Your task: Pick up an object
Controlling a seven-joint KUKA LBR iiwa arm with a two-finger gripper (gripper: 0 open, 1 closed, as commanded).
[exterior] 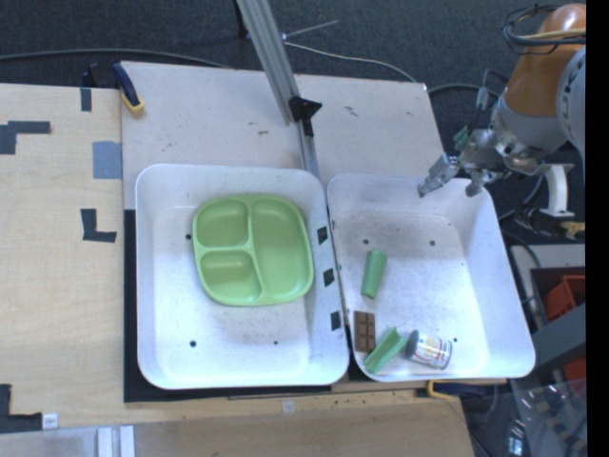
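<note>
Presently: gripper (447, 179), at the far right corner of the right bin (495, 255), fingers spread apart with nothing between them; one fingertip lies over the bin's far rim, the other near its right edge. The arm (542, 84) above it is cut off by the frame's right side.

Right bin, contents: green cylinder (373, 274), mid-floor, long axis running near to far with a slight tilt; brown chocolate-like bar (364, 330) by the near left wall; green wedge-shaped block (383, 349), lying at a diagonal just beside the bar; small jar (430, 350) on its side, touching or nearly touching the block, label too small to read.

Left bin (162, 284), contents: green divided plate (253, 249), three compartments, lying flat.
</note>
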